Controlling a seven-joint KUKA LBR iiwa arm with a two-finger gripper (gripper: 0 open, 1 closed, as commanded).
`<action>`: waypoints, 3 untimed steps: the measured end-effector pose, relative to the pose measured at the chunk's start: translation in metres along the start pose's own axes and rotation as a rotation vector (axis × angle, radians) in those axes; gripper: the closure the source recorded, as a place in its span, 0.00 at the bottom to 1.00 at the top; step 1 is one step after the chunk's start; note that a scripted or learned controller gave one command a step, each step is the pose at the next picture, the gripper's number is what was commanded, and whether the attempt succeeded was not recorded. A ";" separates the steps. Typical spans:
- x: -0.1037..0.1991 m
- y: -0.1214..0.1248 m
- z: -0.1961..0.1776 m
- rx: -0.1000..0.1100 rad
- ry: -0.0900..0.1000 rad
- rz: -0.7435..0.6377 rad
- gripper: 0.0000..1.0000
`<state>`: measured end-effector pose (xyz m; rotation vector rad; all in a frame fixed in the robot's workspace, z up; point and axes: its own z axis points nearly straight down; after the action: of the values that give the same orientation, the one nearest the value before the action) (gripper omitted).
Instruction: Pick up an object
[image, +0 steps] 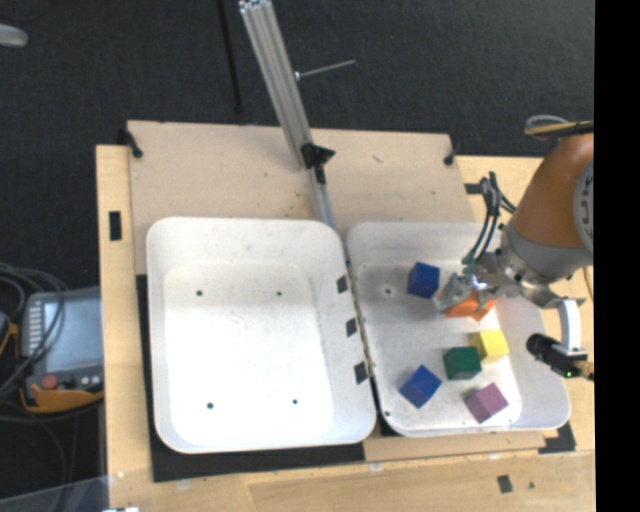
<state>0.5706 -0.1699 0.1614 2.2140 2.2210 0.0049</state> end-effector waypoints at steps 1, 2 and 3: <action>-0.007 0.010 -0.052 0.002 -0.001 0.000 1.00; -0.008 0.014 -0.116 -0.001 -0.001 -0.001 1.00; 0.039 0.020 -0.120 0.003 0.001 -0.003 1.00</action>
<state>0.5901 -0.1311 0.2814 2.2124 2.2261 0.0027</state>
